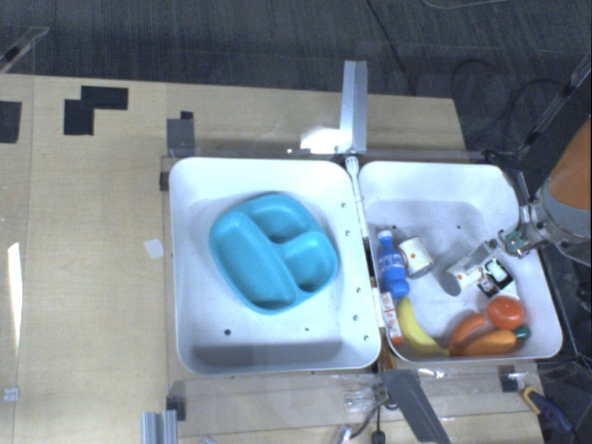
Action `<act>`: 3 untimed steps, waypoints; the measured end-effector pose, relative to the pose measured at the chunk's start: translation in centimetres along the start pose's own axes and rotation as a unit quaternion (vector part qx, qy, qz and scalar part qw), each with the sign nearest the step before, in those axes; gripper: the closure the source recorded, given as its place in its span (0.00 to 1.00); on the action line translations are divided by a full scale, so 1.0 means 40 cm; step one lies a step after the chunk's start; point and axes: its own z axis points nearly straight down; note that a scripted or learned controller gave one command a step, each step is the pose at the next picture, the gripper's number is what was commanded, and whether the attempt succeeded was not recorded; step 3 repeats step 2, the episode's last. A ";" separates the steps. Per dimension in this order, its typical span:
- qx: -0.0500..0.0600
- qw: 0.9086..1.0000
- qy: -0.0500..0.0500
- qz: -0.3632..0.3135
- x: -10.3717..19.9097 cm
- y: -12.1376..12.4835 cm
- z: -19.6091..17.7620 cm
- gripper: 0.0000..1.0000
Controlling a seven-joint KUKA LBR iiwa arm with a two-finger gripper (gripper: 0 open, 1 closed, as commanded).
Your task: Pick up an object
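Objects sit in right bin (pixel 444 192): bottle (pixel 390 265) along left wall, banana (pixel 413 327), tomato (pixel 506 312), carrot (pixel 486 341) at front. End effector (pixel 476 268) low over right side, near tomato; can't tell if it grips anything. Left bin (pixel 190 276) holds blue tray (pixel 272 251).
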 end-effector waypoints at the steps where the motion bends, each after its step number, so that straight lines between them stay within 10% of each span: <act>1: -0.002 1.000 -0.001 -0.001 0.000 0.006 -0.025 1.00; 2: -0.002 0.999 -0.002 -0.040 0.026 0.011 -0.256 1.00; 3: -0.002 0.999 -0.002 -0.040 0.026 0.011 -0.256 1.00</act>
